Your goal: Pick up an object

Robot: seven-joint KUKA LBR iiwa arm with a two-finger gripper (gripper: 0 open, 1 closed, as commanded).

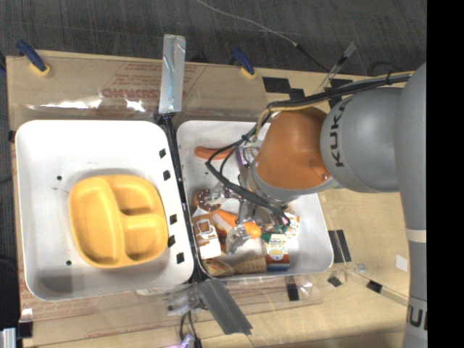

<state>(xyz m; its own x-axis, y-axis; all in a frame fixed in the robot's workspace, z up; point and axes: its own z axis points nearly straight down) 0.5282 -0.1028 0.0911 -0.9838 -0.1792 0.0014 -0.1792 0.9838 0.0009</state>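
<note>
My gripper [245, 230] is low in the right bin [313, 232], under the orange wrist band, among a pile of small objects. An orange piece [233, 217] lies right beside it, touching or nearly so; whether it is held is hidden by the wrist. Around it lie a white carton with a brown label [206, 238], a small juice box [278, 250], a brown wrapped item [206, 198] and a tan flat item [235, 266]. An orange carrot-like object [209, 151] lies apart at the bin's far left corner.
The left bin [36, 151] holds a yellow divided plate [116, 219]. A black divider [176, 187] separates the bins. Cables loop from the wrist over the right bin. The arm's grey body covers the right bin's right side.
</note>
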